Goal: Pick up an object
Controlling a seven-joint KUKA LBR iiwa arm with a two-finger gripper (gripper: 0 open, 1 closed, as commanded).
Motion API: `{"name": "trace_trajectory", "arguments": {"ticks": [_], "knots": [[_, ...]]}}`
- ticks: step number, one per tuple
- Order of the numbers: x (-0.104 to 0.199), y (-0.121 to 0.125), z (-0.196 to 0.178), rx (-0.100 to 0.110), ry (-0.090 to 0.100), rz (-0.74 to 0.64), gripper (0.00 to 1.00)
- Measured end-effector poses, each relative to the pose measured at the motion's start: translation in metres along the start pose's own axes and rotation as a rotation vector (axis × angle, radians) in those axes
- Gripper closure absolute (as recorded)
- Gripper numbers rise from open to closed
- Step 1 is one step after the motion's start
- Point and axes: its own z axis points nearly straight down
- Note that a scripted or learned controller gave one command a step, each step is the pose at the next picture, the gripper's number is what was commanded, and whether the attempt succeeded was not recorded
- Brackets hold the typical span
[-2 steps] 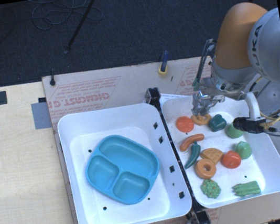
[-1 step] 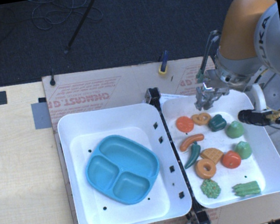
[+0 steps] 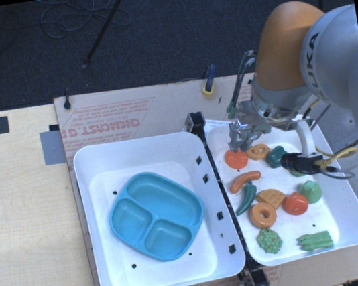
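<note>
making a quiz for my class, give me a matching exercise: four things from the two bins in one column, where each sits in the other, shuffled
Things:
1. blue divided plate
2. broccoli
3. hot dog
4. hand

Places:
A. near edge of the right bin
B. over the far left part of the right bin
C. lying in the left bin
D. right bin, just beyond the green pepper

Pairs: 1-C, 2-A, 3-D, 4-B

A robotics lab: a plywood tabletop (image 3: pixel 28 218) bearing two white bins (image 3: pixel 88 168), loose cables (image 3: pixel 69 14) on dark carpet beyond its far edge.
</note>
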Motion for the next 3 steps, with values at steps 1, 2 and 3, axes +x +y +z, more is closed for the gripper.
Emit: {"name": "trace_trajectory", "arguments": {"ticks": [1, 2, 3], "knots": [[0.035, 0.004, 0.000, -0.002, -0.001, 0.000, 1.00], [0.032, -0.003, 0.000, -0.001, -0.002, 0.005, 1.00], [0.029, -0.002, -0.020, -0.004, -0.002, 0.005, 1.00]]}}
